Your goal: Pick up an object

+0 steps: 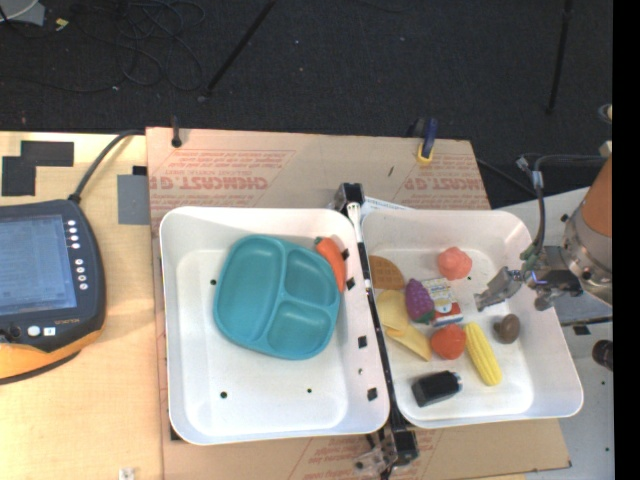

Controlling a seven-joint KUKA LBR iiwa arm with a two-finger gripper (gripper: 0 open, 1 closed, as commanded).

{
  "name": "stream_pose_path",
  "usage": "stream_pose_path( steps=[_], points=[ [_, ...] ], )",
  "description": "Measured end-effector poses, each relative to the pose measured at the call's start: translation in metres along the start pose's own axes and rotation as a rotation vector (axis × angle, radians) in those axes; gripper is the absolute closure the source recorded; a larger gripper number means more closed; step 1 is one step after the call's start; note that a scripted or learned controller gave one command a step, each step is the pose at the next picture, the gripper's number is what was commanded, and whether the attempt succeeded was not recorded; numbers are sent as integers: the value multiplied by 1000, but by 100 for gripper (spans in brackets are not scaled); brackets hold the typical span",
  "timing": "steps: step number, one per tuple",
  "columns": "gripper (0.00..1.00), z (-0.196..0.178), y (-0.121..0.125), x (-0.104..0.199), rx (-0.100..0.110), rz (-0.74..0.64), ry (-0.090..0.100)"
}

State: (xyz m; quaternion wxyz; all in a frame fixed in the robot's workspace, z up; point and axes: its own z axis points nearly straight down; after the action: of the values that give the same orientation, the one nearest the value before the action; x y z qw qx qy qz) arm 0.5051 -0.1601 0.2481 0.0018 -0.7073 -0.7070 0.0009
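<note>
A grey arm with an orange band enters at the right edge of the frame. Its gripper (520, 286) sits at middle right.

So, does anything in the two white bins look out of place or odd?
One thing stands out: a small orange carrot-like toy sits wedged between the teal divided plate and the left bin's right wall, half up on the plate's rim. The other toys lie loose in the right bin, nothing spilled.
</note>
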Motion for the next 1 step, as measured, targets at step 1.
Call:
stream_pose_path(
  steps=[1],
  points=[
    [0, 142, -22, 14, -20, -1, -6]
  ],
)
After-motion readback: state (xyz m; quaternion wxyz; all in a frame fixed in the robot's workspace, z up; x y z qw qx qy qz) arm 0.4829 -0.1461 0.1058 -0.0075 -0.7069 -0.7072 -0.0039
